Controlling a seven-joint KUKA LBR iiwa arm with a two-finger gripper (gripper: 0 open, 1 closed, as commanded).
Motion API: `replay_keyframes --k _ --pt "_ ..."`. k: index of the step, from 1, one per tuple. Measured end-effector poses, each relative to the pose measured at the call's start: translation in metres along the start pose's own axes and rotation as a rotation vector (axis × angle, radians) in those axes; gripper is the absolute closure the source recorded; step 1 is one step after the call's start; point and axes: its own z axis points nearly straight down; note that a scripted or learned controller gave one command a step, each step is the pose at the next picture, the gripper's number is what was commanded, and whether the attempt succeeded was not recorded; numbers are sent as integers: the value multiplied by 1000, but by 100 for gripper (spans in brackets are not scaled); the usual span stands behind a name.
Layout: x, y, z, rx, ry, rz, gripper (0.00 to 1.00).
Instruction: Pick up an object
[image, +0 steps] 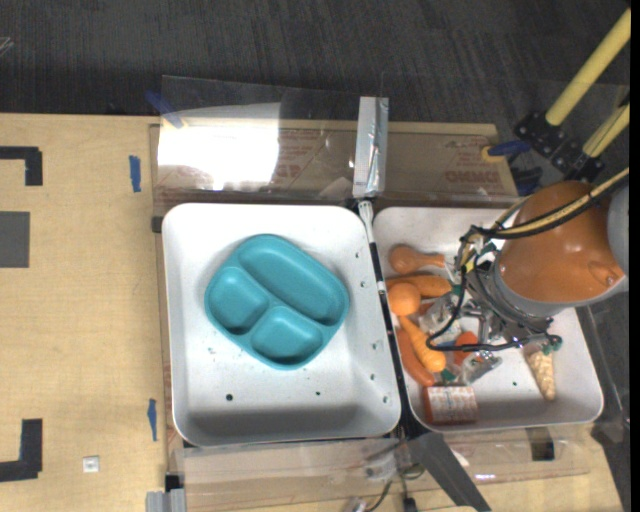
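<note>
Reaching Into a Crowded Bin, With a Snag Likely

Crowding is the hazard: orange toy pieces (412, 300) lie packed just left of the jaws (470, 345), so a descent could nudge or pinch several at once. A cone-like piece (541, 372) lies to their right. The arm (555, 250) hangs steeply over the right bin (580, 400); whether the jaws are parted, I cannot tell.

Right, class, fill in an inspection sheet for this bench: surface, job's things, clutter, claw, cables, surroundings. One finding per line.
Surface: two white bins side by side, left bin, right bin, on a wooden bench.
Job's things: orange toy foods and a small red-and-white box in the right bin.
Clutter: teal divided plate in the left bin.
Claw: claw low over the right bin's things; grip unclear.
Cables: black wires at the wrist.
Surroundings: dark floor, yellow poles.
</note>
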Motion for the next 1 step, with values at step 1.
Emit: replay_keyframes --k 1 --pt "-4 -3 2 -5 9 -14 0"
